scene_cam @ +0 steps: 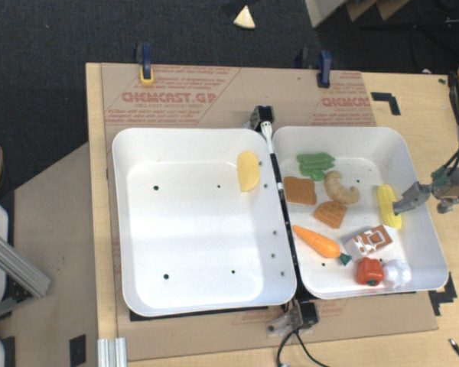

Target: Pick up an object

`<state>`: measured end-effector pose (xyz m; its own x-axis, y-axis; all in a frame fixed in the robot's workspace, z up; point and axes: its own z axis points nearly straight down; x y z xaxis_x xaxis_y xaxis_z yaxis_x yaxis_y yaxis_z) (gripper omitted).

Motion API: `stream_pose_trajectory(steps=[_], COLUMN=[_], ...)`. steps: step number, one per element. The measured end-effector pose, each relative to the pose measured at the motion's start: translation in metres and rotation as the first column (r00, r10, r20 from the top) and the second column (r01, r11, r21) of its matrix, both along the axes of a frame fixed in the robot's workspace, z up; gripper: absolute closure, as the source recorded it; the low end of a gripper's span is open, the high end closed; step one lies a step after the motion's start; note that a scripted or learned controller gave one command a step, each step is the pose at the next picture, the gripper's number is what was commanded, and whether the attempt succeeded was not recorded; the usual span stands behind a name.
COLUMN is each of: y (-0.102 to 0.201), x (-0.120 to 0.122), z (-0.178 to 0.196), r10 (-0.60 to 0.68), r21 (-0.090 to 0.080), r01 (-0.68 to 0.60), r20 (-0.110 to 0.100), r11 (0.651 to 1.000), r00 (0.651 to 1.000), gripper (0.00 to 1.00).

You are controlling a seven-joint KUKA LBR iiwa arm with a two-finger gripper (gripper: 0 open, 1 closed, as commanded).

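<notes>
The toy corn cob (pixel 388 206), located at the right bin's (pixel 413 147) right side just beside the jaws (pixel 410 197), whose state could not be determined, was judged light, rigid and smooth, best gripped across its narrow middle.

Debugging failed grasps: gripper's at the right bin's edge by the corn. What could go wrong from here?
1. The gripper sits close to the right bin wall; a finger may catch the rim.
2. The corn lies against the sloped side, so it may slip away.
3. The toys are crowded: the carton and tomato nearly touch, risking a double grab.
</notes>
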<state>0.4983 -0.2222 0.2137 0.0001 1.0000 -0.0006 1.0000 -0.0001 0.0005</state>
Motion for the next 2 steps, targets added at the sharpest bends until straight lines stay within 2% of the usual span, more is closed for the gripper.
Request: stream_pose_trajectory(steps=[1,2], y=[0.063,0.132], x=[0.000,-0.018], z=[0.104,0.163], r10=[0.009,0.009], r21=[-0.001,0.001], r01=[-0.009,-0.009], r20=[0.013,0.009], r11=[1.000,1.000], r00=[1.000,1.000], gripper=[0.00,0.00])
